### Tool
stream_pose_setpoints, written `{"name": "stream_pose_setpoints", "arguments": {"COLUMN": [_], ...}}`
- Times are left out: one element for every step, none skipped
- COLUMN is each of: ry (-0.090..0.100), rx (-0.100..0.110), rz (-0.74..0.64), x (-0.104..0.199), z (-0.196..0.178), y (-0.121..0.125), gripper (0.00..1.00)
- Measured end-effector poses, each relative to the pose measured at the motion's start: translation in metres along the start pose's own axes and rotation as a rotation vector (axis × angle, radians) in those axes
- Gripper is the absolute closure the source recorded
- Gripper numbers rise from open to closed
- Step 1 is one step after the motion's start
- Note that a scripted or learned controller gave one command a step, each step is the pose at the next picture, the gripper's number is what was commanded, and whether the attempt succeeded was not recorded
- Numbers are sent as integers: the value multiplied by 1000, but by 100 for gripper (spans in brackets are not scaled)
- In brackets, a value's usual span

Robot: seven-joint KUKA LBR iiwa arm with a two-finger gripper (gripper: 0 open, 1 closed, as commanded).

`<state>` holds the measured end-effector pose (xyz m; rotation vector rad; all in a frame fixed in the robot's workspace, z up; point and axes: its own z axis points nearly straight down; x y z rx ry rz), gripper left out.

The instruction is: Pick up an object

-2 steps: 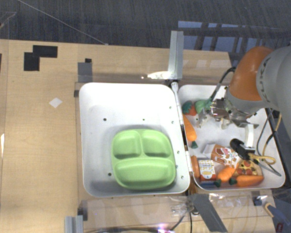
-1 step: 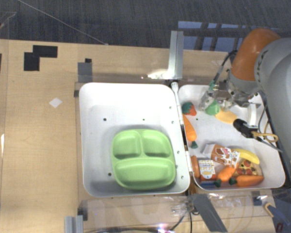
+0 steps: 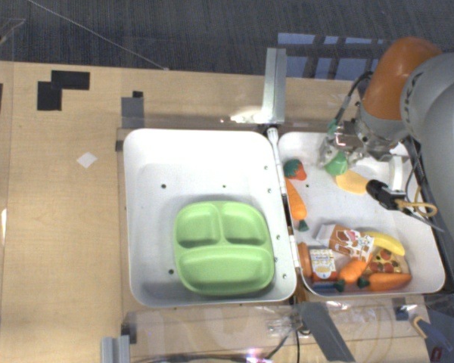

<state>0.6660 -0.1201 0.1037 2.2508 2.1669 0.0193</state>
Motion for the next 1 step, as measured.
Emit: {"name": "stream_pose_setpoints", "arguments": {"ry": [5], "rx": [14], "rz": [-7], "x": [92], "z": [-84], "y": [-13], "gripper": [100]}}
